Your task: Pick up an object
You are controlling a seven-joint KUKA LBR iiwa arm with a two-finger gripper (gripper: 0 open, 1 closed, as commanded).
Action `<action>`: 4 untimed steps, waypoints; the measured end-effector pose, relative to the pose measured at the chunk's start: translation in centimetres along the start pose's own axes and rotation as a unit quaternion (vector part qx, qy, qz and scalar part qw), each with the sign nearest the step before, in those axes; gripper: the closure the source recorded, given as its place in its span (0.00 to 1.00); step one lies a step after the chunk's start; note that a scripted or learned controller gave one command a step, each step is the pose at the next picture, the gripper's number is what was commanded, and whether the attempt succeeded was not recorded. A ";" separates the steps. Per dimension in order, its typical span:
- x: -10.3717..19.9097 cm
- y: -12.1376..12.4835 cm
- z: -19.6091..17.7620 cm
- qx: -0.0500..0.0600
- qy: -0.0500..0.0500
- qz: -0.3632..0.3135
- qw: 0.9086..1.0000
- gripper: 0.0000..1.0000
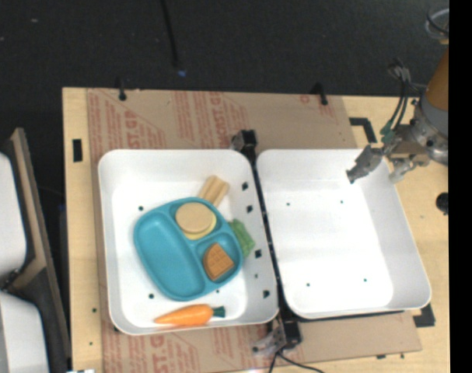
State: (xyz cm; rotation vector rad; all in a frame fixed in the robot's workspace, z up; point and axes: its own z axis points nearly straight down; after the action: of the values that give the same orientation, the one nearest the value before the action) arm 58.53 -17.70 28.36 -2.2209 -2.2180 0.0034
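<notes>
The arm reaches in from the right, its gripper point(375, 164) open and empty above the right bin's point(337, 286) far corner, while the toy carrot point(190, 315) lies lengthwise along the left bin's point(115, 208) near wall, leaves pointing right.

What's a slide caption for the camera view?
Claw poised over right bin's far edge; left bin holds blue tray, carrot.

I find the right bin point(337, 239) floor bare and open to approach from above. The left bin point(119, 208) is crowded: a blue tray point(162, 259) fills its middle, a carrot point(185, 315) lies by the near wall, a wooden block point(215, 188) touches the tray's far edge. Free floor remains along the left wall and far-left corner.
</notes>
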 end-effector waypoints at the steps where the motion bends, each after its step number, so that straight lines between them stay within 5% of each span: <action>1: 0.0 0.1 -0.2 -0.002 0.000 0.000 1.000 0.00; 4: 0.4 0.1 14.6 0.001 0.000 0.000 1.000 0.00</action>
State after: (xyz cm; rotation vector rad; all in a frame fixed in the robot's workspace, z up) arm 58.60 -17.29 13.74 -2.2199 -2.2175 0.0048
